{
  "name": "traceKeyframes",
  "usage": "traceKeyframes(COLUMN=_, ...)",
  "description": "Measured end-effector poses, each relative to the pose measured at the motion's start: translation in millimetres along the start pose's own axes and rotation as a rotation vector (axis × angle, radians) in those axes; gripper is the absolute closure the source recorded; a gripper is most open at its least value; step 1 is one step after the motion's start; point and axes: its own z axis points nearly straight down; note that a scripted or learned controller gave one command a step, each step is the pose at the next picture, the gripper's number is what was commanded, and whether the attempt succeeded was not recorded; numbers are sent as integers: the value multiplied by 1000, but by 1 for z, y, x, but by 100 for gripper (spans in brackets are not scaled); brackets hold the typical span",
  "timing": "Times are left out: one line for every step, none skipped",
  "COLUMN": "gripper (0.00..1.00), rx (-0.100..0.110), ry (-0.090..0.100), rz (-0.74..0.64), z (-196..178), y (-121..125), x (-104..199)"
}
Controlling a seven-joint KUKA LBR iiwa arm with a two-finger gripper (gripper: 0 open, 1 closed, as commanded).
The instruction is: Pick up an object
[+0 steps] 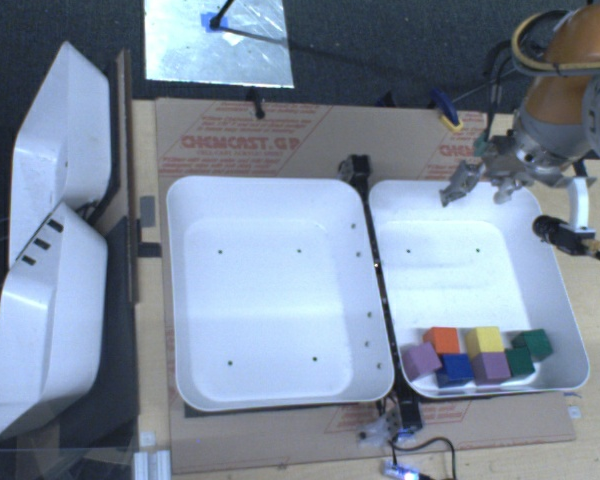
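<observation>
We see the gripper (477, 185) open, holding nothing, above the right bin's (555, 268) far edge. Coloured blocks (477, 355) cluster along its near edge.

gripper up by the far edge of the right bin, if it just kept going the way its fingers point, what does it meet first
The gripper, fingers spread, points down over the right bin near its far rim. Straight on, it would likely meet the bin's bare white floor; the blocks sit clustered at the near edge, well off that line. Depth is hard to judge from this slant.

Gripper (478, 186) hangs, fingers seemingly spread.
</observation>
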Motion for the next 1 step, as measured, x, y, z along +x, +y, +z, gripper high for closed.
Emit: traceKeyframes(gripper=0, rx=8, ry=2, rz=-3, z=97, y=-48, x=51)
